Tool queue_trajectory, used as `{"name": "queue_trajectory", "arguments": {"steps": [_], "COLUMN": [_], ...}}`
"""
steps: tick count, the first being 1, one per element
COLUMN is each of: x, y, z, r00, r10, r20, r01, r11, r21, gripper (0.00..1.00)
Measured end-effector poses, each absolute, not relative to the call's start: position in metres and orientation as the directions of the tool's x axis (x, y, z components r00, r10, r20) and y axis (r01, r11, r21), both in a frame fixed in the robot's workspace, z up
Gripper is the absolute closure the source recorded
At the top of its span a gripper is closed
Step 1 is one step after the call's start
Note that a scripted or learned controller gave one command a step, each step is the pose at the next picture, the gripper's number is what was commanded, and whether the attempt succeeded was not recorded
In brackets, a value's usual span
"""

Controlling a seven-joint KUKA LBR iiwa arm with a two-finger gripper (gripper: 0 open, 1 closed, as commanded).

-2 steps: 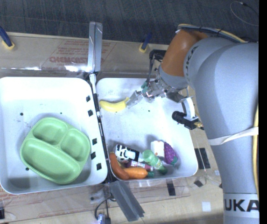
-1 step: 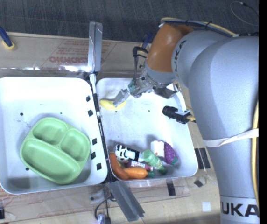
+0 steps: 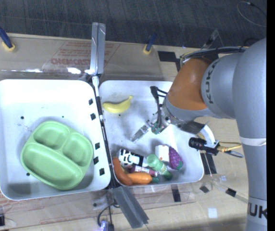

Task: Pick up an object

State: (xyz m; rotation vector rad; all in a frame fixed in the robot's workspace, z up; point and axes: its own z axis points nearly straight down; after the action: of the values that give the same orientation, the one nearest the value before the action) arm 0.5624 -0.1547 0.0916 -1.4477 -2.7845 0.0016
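Two shallow white bins sit on the desk. Right bin (image 3: 128,88): the end effector (image 3: 153,127), empty, its spread unclear, hovers mid-floor; curved yellow banana (image 3: 118,105) near the divider, toys crowd the front edge.

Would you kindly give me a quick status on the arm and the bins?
Gripper low over right bin floor, nothing between its fingers. Banana apart, toward bin's far left corner. Toy pile at near edge. Green divided tray in left bin.
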Motion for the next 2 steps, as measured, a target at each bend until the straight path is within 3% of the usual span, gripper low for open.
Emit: {"name": "queue_trajectory", "arguments": {"steps": [1,2], "x": [0.612,0.56], "y": [-0.172,-0.125], "z": [0.18,0.303], "r00": [-0.42,-0.377], "r10": [0.907,0.926], "r20": [-0.002,-0.002], "r01": [0.907,0.926], "r11": [0.42,0.377], "r21": [0.001,0.002], "gripper": [0.0,0.0]}}
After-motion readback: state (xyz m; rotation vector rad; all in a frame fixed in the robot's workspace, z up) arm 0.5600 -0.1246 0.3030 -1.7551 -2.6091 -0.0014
